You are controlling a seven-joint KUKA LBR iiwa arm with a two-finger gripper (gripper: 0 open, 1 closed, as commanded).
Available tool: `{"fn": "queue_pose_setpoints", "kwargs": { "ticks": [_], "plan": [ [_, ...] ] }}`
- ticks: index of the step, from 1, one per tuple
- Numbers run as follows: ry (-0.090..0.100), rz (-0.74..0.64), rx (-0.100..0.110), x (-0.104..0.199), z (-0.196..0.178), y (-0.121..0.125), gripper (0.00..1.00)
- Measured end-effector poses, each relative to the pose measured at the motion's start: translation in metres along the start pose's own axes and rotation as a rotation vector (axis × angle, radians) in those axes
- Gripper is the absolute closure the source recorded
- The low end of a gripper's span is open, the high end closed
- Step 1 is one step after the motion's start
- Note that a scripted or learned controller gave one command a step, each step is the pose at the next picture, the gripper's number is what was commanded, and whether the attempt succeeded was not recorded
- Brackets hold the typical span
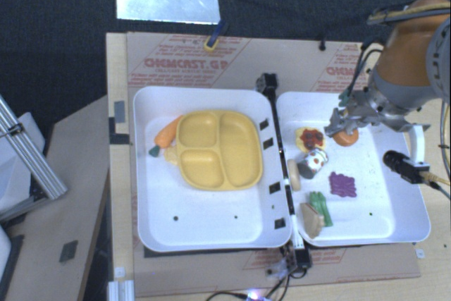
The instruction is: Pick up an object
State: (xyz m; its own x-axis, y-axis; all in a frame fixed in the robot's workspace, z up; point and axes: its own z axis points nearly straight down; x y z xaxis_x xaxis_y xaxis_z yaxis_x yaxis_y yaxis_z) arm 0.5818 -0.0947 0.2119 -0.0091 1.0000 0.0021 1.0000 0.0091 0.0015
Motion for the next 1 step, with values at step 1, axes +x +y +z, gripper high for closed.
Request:
{"fn": "queue_pose_setpoints", "kwargs": {
  "ticks": [1],
  "plan": [
    [-0.001, 0.000, -0.002, 0.0317, -0.0223, 0.0116, 1.00]
  ]
}}
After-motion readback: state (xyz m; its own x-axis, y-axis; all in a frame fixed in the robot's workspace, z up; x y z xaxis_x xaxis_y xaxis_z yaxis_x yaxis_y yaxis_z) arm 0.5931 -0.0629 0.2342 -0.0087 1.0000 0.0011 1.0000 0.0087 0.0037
